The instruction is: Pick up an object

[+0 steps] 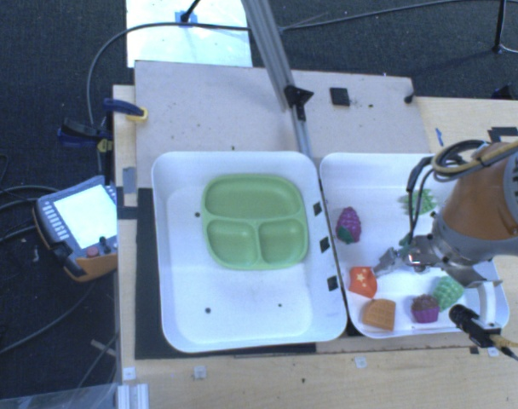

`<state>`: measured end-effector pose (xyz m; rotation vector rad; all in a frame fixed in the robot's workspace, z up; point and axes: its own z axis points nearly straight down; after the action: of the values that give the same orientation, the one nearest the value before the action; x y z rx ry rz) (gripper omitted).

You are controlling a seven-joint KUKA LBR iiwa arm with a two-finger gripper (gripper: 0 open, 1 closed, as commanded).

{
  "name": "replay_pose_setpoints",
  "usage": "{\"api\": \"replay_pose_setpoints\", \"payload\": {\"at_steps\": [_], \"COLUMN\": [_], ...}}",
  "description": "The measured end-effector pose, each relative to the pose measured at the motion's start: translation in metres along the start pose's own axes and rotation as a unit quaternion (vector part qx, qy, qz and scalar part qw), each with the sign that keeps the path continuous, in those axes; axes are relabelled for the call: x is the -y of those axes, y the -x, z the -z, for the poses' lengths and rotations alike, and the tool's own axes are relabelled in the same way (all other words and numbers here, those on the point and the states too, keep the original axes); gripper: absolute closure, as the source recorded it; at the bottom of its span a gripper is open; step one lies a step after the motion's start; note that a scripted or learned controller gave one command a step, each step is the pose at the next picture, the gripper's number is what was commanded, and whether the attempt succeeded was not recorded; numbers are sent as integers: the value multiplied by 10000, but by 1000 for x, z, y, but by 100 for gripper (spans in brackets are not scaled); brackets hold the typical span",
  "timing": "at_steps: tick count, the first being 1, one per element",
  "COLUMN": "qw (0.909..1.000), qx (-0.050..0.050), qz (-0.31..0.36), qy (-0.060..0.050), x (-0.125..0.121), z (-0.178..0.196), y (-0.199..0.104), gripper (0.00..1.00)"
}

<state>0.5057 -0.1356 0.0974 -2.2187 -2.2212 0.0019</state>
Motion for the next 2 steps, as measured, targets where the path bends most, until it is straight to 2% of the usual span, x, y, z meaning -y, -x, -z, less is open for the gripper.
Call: {"api": "replay_pose_setpoints", "payload": {"at_steps": [1, 2], "qw": [10000, 10000], "qx": [6, 10], "qz": [5, 11], "qy": [27, 37], "x": [-1, -3], "z": [13, 57], "y": [0, 4], "gripper": [100, 100]}}
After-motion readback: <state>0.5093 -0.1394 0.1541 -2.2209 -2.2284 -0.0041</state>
